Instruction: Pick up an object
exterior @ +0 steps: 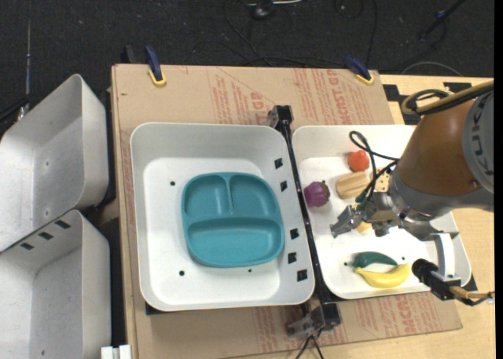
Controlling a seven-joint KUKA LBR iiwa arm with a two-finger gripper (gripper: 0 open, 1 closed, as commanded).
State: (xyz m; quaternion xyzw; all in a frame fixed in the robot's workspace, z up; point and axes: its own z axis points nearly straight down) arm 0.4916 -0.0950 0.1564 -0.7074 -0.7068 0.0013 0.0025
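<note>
The gripper [346, 224] hung low over the middle of the right bin [330, 272], the grey arm and its orange band covering the bin's right side. Whether it was open or closed could not be told, nor whether it had hold of anything. 5 objects lay around it in that bin. A purple round fruit [316, 193] sat near it, up and to the left, close to the bin's left wall. A tan roll [353, 184] lay just above it, with an orange-red ball [358, 160] farther beyond. Below it a green pepper [374, 259] touched a yellow banana [383, 276]. Well to its left, past the dividing walls, 1 teal divided plate [233, 219] lay in the left bin [157, 192].
</note>
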